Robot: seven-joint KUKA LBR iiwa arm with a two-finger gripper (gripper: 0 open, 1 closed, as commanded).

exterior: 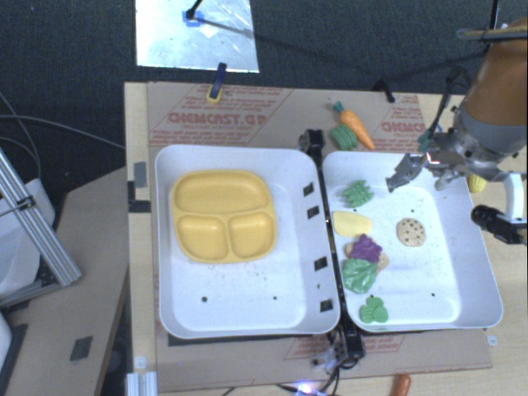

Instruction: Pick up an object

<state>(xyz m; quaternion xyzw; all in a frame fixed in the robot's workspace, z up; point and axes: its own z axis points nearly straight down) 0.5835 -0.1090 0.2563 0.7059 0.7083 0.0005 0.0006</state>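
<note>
My gripper (421, 174) hangs over the far part of the right bin (462, 254), with two grey fingers spread apart and nothing between them. Below and left of it lie a green leafy piece (357, 193), a yellow piece (351, 222), a purple piece (365, 247), a larger green piece (358, 275) and a small green piece (374, 310). A round cookie (411, 232) lies almost straight below the gripper, apart from it.
The left bin (239, 304) holds a yellow divided tray (223, 214). A toy carrot (355, 124) with a green piece (343, 138) beside it lies on the bench behind the bins. A black clamp strip (318, 221) runs between the bins.
</note>
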